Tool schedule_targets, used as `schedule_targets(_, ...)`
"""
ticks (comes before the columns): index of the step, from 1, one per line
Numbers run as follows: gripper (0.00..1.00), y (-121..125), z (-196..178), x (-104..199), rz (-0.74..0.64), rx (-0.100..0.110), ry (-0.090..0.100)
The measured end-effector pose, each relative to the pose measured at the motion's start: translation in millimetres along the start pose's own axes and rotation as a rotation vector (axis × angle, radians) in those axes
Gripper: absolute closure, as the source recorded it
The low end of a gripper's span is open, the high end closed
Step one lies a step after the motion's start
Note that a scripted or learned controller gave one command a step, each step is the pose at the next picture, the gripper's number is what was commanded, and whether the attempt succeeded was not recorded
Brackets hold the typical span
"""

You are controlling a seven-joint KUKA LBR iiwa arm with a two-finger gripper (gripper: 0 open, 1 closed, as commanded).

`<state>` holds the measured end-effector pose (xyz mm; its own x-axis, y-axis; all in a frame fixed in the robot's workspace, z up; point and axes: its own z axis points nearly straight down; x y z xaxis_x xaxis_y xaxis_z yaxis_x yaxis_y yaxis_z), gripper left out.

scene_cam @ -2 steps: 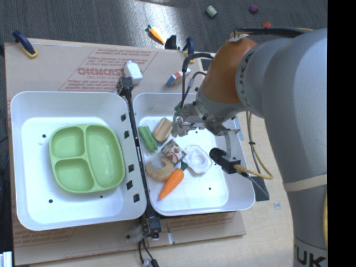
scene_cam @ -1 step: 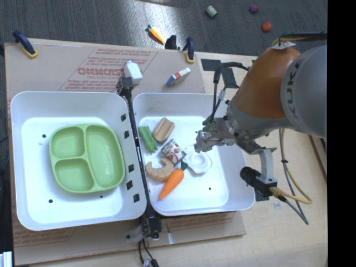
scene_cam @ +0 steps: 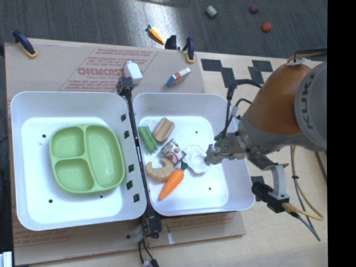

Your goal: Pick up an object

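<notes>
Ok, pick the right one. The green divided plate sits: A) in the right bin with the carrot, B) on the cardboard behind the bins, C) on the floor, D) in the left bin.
D: the green divided plate lies alone in the left bin, while the carrot lies in the right bin.

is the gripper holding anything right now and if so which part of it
It cannot be told. The gripper sits at the right edge of a white object in the right bin, but no grip is visible.
</notes>
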<state>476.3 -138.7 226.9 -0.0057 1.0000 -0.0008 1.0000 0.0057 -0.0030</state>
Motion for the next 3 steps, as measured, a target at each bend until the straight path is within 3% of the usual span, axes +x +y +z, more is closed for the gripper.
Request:
schedule_targets(1, 1.00, 39.0, -5.1, -27.9, 0.001, -0.002, 0.001)
schedule_targets(2, 1.00, 88.1, 15.6, -11.5, -0.001, -0.001, 0.000)
schedule_targets(3, 1.00, 142.1, 33.1, -19.4, -0.001, -0.002, 0.001)
